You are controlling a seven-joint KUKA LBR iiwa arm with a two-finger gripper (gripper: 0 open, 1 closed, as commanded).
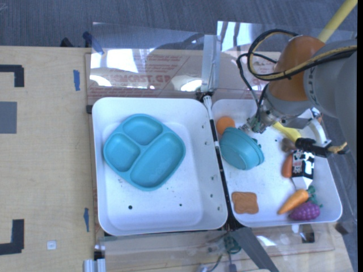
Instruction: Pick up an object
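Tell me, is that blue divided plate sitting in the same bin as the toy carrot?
No, the blue divided plate lies in the left bin, while the toy carrot lies in the right bin.

Arm [334, 81]: grey casing, rounded segments. Orange band [295, 67] above wrist. Black cables [266, 44] looping from wrist, one yellow-tinted. Gripper [258, 123]: small dark metal parts, detail unclear.
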